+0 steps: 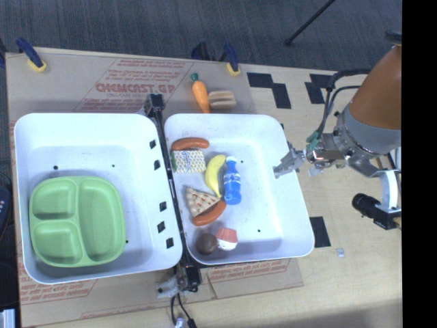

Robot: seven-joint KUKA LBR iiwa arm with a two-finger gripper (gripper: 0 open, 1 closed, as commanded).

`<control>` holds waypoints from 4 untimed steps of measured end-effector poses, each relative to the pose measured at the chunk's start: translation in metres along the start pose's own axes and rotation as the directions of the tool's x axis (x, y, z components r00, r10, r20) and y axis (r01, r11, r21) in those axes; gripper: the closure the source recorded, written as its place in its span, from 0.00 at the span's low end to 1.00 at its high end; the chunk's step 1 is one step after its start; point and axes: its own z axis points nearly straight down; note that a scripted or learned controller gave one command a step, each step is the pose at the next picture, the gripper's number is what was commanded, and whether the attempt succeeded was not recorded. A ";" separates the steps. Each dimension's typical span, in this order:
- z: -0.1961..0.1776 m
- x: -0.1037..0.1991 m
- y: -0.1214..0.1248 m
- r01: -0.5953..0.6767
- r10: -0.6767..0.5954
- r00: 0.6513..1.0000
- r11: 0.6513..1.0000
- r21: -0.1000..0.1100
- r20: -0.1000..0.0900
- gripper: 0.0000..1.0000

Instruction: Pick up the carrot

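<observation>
The carrot, orange with a green top, lies on the cardboard just behind the right bin, outside both bins, next to a small bun. My gripper hangs over the right rim of the right bin, well to the right of the carrot and nearer the front. Nothing shows in the gripper. The grey wrist with its orange band reaches in from the right.
The right bin holds a sausage, a cracker block, a banana, a blue bottle, a pizza slice and several small items at the front. A green divided plate sits in the left bin.
</observation>
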 end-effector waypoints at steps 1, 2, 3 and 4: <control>0.035 -0.006 0.061 0.043 -0.043 0.999 0.999 0.000 0.002 0.00; 0.146 -0.006 -0.001 -0.123 0.123 0.992 0.992 0.003 -0.001 0.00; -0.025 0.021 0.062 0.055 -0.055 0.998 0.998 -0.003 0.002 0.00; 0.142 0.009 0.138 -0.093 0.093 0.996 0.996 0.003 -0.001 0.00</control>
